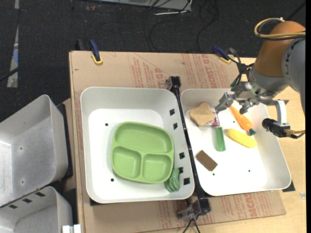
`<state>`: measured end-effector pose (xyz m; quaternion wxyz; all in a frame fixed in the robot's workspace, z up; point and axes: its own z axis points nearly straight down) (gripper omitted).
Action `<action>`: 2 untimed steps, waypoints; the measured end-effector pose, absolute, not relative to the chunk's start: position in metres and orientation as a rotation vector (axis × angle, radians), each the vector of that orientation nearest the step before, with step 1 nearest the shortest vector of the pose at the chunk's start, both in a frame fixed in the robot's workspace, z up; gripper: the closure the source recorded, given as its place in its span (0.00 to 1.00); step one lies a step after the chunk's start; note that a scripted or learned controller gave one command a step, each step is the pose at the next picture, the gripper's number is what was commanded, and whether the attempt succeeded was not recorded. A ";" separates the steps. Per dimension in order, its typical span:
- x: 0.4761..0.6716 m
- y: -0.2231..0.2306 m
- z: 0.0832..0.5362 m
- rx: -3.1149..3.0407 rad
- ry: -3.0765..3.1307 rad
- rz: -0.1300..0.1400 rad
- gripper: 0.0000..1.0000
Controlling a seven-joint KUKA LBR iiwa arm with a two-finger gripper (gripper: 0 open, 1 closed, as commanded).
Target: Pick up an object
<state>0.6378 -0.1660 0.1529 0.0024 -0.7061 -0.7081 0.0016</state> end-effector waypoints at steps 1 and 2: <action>0.644 -0.170 0.099 -2.225 -2.224 -0.013 0.00; 0.648 -0.170 0.101 -2.223 -2.231 -0.010 0.00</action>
